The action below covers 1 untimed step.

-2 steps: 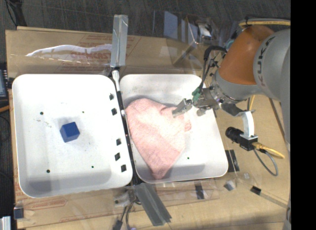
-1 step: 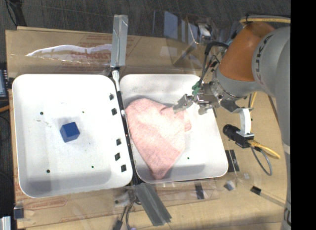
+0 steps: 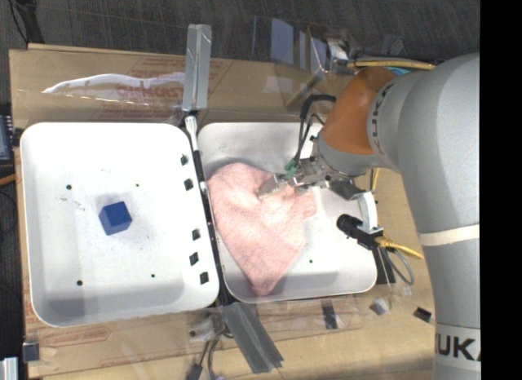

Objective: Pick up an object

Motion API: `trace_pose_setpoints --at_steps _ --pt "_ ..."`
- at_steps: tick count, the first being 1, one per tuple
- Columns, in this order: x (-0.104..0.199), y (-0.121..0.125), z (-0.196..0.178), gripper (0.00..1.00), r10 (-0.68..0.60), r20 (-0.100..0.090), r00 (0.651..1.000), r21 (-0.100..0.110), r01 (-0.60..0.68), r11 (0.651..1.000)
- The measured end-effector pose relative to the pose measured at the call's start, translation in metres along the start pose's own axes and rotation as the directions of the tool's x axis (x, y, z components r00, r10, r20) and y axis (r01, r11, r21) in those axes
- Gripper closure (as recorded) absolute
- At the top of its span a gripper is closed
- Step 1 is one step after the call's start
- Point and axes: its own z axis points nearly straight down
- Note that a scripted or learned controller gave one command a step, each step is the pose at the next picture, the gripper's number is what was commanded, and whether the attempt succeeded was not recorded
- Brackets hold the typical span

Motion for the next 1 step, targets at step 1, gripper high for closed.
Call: trace_pose_setpoints --at_steps 1 --pt "-0.0188 0.0039 -0.0007 0.0 0.018 0.001 1.0 0.0 -0.018 1.0"
